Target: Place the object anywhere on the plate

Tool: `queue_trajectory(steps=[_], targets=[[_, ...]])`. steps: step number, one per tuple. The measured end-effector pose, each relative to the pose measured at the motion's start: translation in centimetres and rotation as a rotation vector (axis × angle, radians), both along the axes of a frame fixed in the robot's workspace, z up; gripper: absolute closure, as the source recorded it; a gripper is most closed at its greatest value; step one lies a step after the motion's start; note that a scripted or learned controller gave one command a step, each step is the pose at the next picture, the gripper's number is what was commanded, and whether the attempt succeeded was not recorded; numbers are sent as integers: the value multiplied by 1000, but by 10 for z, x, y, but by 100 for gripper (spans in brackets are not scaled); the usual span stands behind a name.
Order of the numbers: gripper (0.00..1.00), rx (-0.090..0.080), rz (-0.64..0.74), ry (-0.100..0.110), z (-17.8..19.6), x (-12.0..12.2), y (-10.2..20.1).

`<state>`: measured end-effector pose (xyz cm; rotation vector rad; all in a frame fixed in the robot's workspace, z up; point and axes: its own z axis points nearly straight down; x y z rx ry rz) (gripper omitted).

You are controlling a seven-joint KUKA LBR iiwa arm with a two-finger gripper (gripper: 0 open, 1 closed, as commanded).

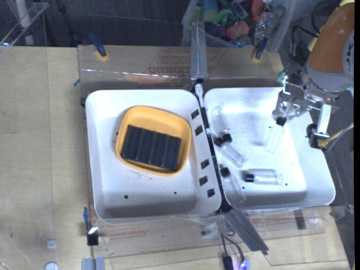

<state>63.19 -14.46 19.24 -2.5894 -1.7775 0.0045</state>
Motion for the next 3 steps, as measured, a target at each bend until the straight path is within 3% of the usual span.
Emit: queue_trajectory(steps=[1,2,3], targets=[[100,3,191,0,-52,-35,-47],[100,4,361,-1,-30,-67,-70],[100,3,556,-3,24,-108,-77]])
